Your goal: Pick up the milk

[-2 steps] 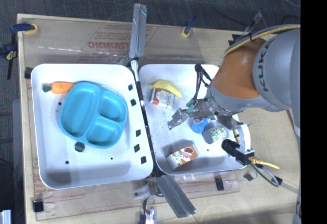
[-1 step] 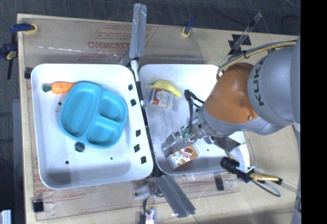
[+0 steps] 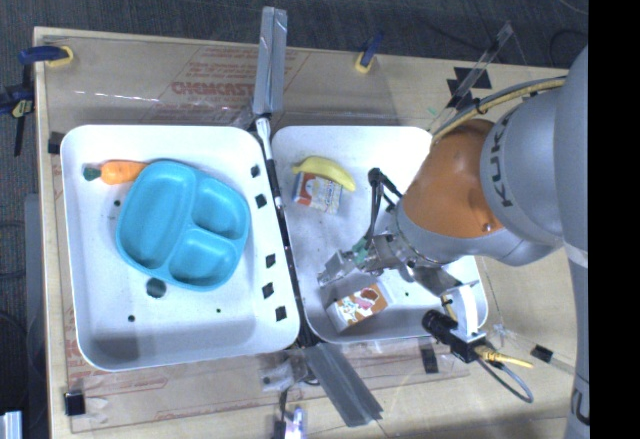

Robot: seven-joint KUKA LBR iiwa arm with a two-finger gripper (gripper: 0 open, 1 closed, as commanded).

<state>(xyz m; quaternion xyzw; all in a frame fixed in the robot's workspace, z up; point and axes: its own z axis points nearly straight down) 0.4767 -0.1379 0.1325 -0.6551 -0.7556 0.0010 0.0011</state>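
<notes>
Two small white cartons lie in the right bin (image 3: pixel 440 142), and I cannot tell from the print which one is the milk. One carton (image 3: pixel 358 307), with a red-brown picture, lies on its side near the bin's front wall. My gripper (image 3: pixel 348 269) hangs low just above and behind it, close to or touching its upper edge. Nothing is visibly lifted. The other carton (image 3: pixel 318 192), with orange print, lies at the bin's back left beside a yellow banana (image 3: pixel 325 170), well away from the gripper.
The left bin (image 3: pixel 80 257) holds a blue divided plate (image 3: pixel 185 224) and an orange carrot (image 3: pixel 122 171) at its back left. The grey arm with its orange band (image 3: pixel 455 192) covers the right bin's right half. A metal divider bar (image 3: pixel 270 57) runs between the bins.
</notes>
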